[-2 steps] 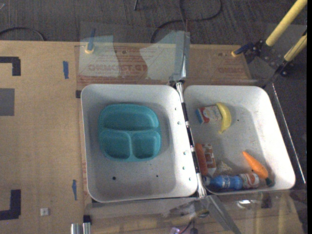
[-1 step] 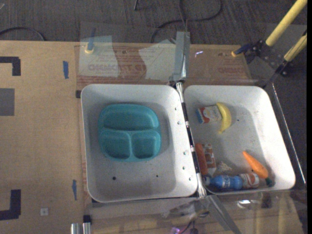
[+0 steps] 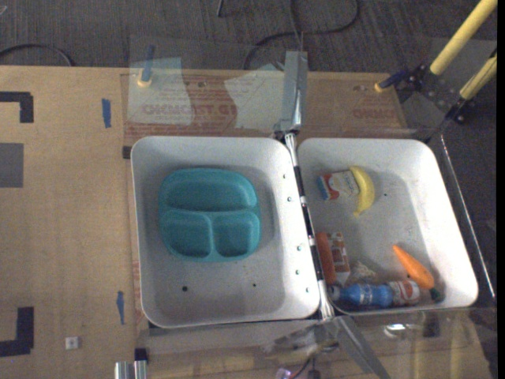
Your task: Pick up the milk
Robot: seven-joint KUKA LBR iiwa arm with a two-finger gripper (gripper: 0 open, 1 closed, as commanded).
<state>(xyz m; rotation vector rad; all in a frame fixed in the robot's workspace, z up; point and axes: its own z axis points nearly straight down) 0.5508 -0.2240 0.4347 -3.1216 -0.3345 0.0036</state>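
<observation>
A small white milk carton (image 3: 338, 185) with red and blue print lies on its side in the right bin (image 3: 442, 212), near the bin's far left corner. A yellow banana (image 3: 364, 189) touches the carton's right side.
The right bin also holds an orange-and-white box (image 3: 335, 256) along its left wall, a carrot (image 3: 413, 268), and a blue-labelled bottle (image 3: 372, 294) at the near edge. A teal divided plate (image 3: 209, 214) lies in the left bin (image 3: 150, 235). Yellow-handled clamps (image 3: 465, 34) stand at the far right.
</observation>
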